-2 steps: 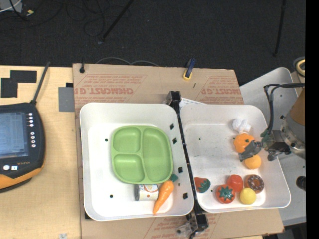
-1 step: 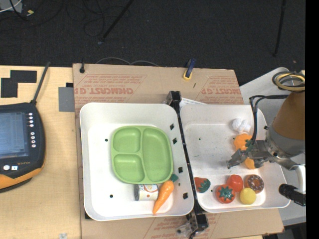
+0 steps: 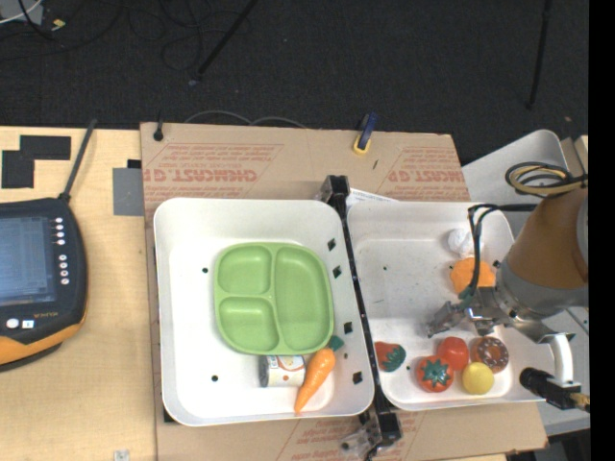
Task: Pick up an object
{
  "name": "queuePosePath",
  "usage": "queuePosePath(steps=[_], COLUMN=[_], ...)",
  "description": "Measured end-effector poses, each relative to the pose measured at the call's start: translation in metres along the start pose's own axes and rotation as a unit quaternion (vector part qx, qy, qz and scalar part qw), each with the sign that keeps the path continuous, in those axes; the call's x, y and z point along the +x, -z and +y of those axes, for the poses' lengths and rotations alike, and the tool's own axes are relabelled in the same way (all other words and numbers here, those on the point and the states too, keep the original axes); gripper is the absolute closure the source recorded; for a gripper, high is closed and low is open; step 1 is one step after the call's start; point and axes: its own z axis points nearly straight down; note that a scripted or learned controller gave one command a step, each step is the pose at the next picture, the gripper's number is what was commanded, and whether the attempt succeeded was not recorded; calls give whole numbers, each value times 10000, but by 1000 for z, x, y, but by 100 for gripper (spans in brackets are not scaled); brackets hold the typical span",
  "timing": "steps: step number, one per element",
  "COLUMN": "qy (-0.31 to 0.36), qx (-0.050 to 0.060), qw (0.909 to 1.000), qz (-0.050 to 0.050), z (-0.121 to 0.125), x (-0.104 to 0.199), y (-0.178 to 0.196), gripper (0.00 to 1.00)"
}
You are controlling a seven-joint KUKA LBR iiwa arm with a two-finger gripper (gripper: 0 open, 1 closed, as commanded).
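My gripper (image 3: 454, 327) hangs low over the right bin (image 3: 404, 257), its grey fingers spread open with nothing between them. Just under and in front of it lies a cluster of toy foods: a red apple (image 3: 454, 351), a tomato (image 3: 434, 376), a yellow lemon (image 3: 478, 379), a chocolate donut (image 3: 493, 353) and a red strawberry (image 3: 389, 355). An orange (image 3: 467, 275) sits behind the gripper, partly hidden by the wrist. A small white object (image 3: 456, 241) lies further back.
The left bin (image 3: 183, 257) holds a green divided plate (image 3: 274, 296), a small can (image 3: 281, 370) and a carrot (image 3: 315, 379) at its front. A tablet-like controller (image 3: 38, 277) rests on the bench at far left. A black divider (image 3: 348, 286) separates the bins.
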Motion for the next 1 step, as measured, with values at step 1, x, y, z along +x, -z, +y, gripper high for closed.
queuePosePath(steps=[1], qy=[-11], qx=[-29], qw=[10000], qz=[-11], z=[0], x=[1], y=[-12], gripper=[0])
